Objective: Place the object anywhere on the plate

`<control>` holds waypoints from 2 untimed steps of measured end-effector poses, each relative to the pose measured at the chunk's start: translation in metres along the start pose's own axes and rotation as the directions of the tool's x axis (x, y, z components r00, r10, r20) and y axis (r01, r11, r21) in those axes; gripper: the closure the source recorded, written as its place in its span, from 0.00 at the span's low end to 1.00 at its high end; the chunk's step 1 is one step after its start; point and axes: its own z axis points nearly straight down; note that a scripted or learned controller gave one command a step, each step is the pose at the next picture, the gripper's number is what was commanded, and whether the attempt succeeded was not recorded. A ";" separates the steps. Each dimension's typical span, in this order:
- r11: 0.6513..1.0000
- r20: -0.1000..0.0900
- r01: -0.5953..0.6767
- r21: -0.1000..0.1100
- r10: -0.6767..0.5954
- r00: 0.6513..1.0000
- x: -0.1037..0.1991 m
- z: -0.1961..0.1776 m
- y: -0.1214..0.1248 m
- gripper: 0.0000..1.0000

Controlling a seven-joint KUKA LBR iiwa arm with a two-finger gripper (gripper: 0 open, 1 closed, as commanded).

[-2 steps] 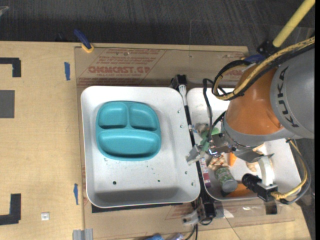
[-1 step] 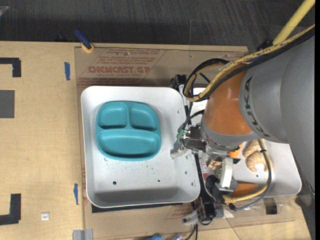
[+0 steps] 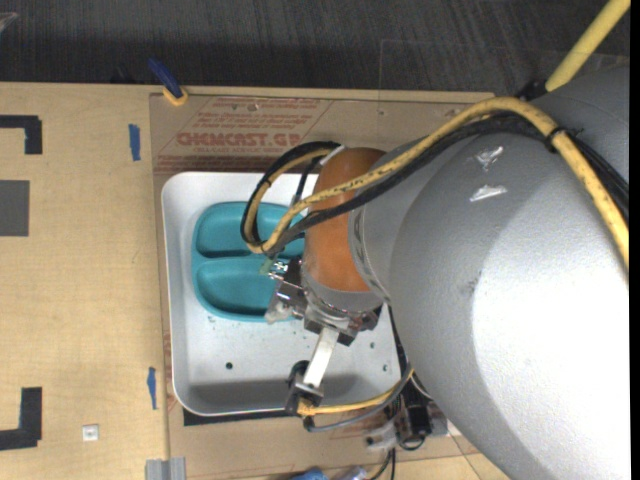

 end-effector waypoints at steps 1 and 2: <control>0.932 -0.003 -0.363 -0.002 0.363 0.932 0.029 -0.083 -0.013 0.00; 0.933 0.002 -0.360 -0.001 0.360 0.933 0.030 -0.091 -0.013 1.00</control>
